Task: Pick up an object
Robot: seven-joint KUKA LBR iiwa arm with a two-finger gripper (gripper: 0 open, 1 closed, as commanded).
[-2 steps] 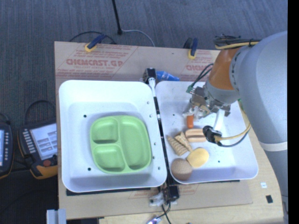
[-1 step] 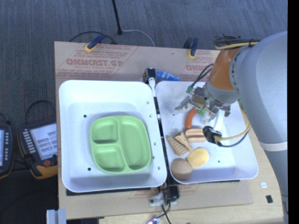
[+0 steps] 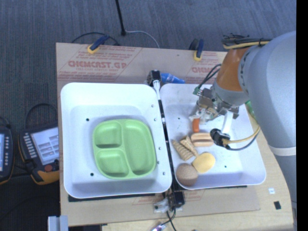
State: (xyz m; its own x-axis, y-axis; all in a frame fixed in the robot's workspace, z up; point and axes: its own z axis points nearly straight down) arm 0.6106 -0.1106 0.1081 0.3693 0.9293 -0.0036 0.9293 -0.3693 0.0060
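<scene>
Directly under the end effector (image 3: 204, 113) stands a small orange carrot (image 3: 196, 125), long axis near vertical in view; its grip state I cannot tell.

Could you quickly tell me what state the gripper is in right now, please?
Gripper: it hangs over the right bin, just above the small orange piece; whether it is open, closed or holding anything cannot be told.

Right bin (image 3: 240, 177): food items cluster at front-left — carrot (image 3: 196, 125), hot dog (image 3: 201, 138), cone (image 3: 182, 149), potato (image 3: 204, 162), brown ball (image 3: 186, 174). Gripper (image 3: 206, 113) and arm crowd the rear. Front-right floor bare. Left bin (image 3: 72, 129): green tray (image 3: 124, 148) takes centre; margins free.
</scene>
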